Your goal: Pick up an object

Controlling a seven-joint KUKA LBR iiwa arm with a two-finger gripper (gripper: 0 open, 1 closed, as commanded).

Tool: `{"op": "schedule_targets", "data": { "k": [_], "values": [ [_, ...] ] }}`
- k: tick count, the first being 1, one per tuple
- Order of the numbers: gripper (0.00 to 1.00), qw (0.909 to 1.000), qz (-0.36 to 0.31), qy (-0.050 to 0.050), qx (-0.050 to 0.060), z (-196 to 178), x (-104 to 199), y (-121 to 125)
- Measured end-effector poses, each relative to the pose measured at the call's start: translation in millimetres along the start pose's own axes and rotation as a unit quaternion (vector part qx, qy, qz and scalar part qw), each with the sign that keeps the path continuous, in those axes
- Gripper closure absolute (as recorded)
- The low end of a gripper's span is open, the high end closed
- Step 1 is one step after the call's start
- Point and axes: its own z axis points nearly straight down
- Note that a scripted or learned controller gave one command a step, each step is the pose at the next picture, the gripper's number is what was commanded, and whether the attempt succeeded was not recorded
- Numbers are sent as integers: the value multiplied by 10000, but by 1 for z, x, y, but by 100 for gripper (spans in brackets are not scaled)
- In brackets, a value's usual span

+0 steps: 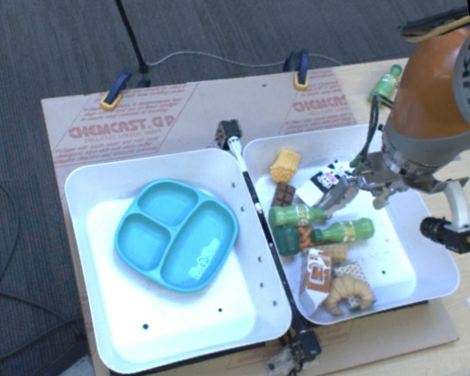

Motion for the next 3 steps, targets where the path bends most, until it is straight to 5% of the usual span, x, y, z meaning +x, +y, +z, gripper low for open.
{"op": "schedule_targets", "data": {
  "k": [1, 2, 3],
  "values": [
    [0, 10000, 5, -6, -32, 102, -7, 8],
    [100, 10000, 0, 5, -27, 92, -7, 8],
    [100, 10000, -8, -4, -25, -13, 50, 26]
  ]
}}
